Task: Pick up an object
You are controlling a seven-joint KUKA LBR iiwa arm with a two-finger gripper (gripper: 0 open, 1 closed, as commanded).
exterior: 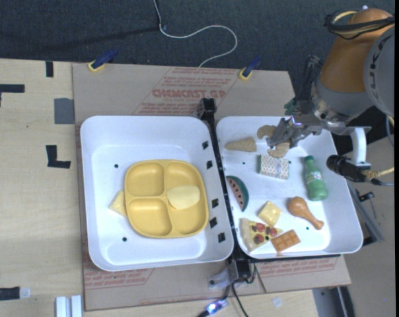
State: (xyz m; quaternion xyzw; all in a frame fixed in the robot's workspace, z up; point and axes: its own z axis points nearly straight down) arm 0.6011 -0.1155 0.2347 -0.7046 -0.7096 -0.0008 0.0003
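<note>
My gripper [281, 136] hangs low over the back of the right bin [338, 243], at the end of the grey arm with the orange band. A small tan piece [278, 151] lies right under it, touching or nearly touching. Just in front lies a white and green patterned packet [273, 167]. A tan bread-like piece [241, 144] rests to the gripper's left. Further items in this bin are a green bottle [314, 177], a drumstick [304, 210], a cheese cube [269, 212], a watermelon slice [238, 191], a pizza slice [255, 233] and a brown cracker [285, 240].
The left bin [97, 177] holds a yellow divided plate [156, 213] with a pale round chip [183, 196] in its right compartment. A yellow wedge [116, 203] pokes out from under the plate's left side. A black divider with clips [216, 177] separates the bins.
</note>
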